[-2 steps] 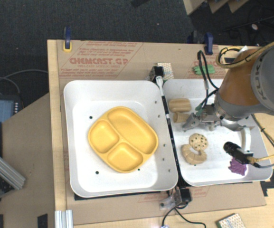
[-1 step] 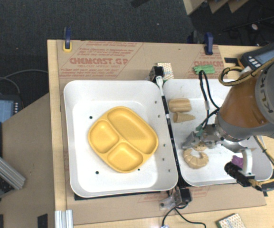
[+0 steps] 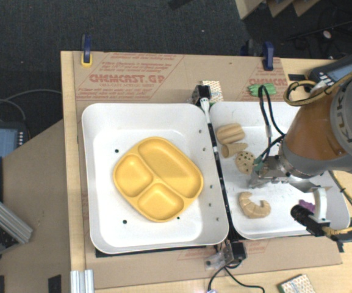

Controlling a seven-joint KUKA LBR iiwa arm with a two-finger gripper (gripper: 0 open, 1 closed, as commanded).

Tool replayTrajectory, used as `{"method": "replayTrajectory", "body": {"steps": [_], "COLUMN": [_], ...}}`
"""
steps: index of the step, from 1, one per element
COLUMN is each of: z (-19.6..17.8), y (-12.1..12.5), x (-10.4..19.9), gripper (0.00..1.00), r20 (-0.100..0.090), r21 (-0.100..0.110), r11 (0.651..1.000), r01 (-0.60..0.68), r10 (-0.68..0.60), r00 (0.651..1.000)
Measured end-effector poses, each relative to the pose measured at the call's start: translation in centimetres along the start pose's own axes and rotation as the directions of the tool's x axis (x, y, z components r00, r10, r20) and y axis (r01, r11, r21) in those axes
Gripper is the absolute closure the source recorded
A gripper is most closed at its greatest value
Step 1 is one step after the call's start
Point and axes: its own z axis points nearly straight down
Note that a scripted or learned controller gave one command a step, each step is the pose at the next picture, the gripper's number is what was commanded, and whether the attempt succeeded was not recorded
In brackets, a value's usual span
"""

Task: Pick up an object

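nothing looks lifted yet, so the pick itself is all to come. nearest in the right bin (image 3: 273,229), at about six o'clock, lies one curved tan piece (image 3: 254,206), flat on the bin floor. just beyond it the tool (image 3: 262,174) hangs low over the middle of that bin, at the end of the grey and orange arm (image 3: 322,136) that comes in from three o'clock; whether it is spread or closed i cannot tell, and nothing shows in its grip. touching or just beside it at ten o'clock sits one round dotted piece (image 3: 244,160), the likeliest target by my reading. farther, at eleven o'clock, rest two tan logs (image 3: 230,133), one against the other. the left bin (image 3: 96,182) carries one yellow divided tray (image 3: 157,177). count: two bins on the desk (image 3: 133,72), four small pieces, one tray.
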Motion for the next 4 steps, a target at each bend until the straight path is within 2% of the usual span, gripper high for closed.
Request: {"method": "replayTrajectory", "body": {"steps": [1,2,3,4], "z": [-7.7,1.1,-9.3,-9.0], "y": [0.4,4.2,1.4,1.5], "x": [-5.0,-0.8,2.7,2.6], "gripper": [1.0,1.0,1.0,0.0], "r20": [0.002,-0.001,-0.001,-0.001], "r21": [-0.003,0.0,0.001,0.002], "r11": [1.0,1.0,1.0,1.0], "r01": [-0.001,0.004,0.004,0.003], "r10": [0.001,-0.004,-0.004,-0.003], "r00": [1.0,1.0,1.0,1.0]}}
